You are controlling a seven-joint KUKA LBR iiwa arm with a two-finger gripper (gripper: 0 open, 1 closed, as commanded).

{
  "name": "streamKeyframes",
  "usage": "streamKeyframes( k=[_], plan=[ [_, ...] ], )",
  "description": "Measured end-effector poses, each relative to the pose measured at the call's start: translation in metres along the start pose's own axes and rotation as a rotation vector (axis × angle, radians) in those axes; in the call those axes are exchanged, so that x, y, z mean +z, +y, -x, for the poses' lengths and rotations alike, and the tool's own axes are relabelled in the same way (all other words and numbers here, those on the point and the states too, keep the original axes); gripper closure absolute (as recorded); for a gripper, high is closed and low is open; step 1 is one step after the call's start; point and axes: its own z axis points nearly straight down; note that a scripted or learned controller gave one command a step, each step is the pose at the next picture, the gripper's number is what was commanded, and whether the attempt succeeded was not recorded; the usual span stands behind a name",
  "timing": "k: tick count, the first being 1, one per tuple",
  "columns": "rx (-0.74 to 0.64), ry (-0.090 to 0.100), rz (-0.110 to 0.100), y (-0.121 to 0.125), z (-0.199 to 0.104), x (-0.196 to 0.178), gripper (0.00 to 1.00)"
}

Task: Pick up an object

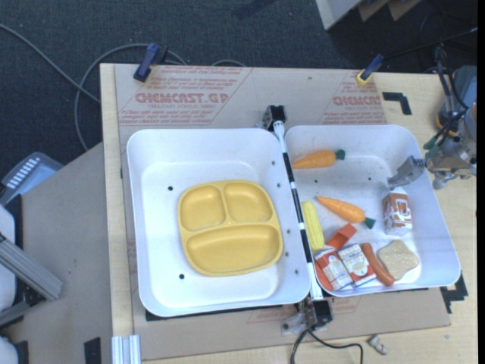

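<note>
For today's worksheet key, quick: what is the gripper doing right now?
Gripper: at the right bin's far right edge, above the can; holding nothing visible; open or shut cannot be told.

Arm [458, 120] runs off the right edge, mostly cut away. Gripper [409, 171] is a grey blur over the right bin's [436, 211] rim. Can's [397, 211] label is too small to read.

Yellow divided plate [227, 227], orange carrots [345, 208] with green tops, white bins [151, 165].
</note>
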Motion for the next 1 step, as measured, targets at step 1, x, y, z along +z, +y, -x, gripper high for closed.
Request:
streamKeyframes(
  k=[1],
  plan=[
    [-0.002,0.002,0.000,0.0315,-0.0797,0.1348,0.00]
  ],
)
